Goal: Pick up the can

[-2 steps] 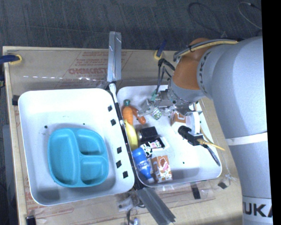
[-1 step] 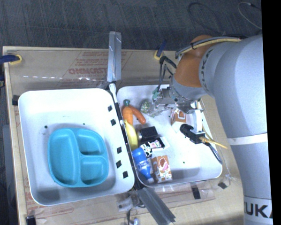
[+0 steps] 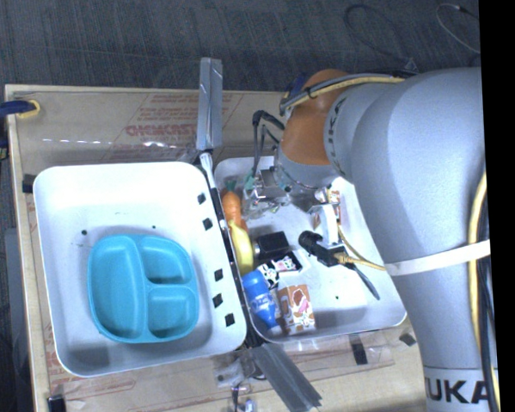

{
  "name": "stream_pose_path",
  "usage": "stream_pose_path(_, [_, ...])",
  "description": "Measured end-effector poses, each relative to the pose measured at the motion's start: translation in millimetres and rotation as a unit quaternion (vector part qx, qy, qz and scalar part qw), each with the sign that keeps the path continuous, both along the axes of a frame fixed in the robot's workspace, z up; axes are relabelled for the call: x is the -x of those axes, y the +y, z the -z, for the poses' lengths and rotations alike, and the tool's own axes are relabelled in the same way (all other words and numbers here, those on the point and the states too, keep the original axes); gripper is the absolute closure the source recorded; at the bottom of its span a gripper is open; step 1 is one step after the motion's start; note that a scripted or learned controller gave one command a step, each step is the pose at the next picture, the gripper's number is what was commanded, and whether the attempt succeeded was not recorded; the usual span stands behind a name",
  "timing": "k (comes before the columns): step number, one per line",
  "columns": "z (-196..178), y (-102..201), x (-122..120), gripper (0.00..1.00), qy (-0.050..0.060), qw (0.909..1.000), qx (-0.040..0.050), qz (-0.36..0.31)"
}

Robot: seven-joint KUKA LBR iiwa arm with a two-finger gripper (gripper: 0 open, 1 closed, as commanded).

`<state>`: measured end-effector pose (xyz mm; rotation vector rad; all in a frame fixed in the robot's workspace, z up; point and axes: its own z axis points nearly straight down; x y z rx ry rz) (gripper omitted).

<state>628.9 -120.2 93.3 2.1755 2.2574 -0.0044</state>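
In the right bin (image 3: 379, 311), the can (image 3: 261, 300) lies well below the gripper (image 3: 261, 195); grip unclear.

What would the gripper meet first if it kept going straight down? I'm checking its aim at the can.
Probably the carrot or the bin floor beside it, not the blue can. The gripper hangs over the right bin's far end; depth is unclear.

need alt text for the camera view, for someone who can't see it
A grey robot arm reaches from the right into the right white bin, its gripper low near a carrot at the far end. A blue can, banana and small carton lie nearby; the left bin holds a blue divided tray.
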Motion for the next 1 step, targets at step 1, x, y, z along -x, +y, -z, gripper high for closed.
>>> stream_pose_path(1, [-105.8,-70.5,-28.2,1.0,0.002,0.9949,-0.0035,0.101])
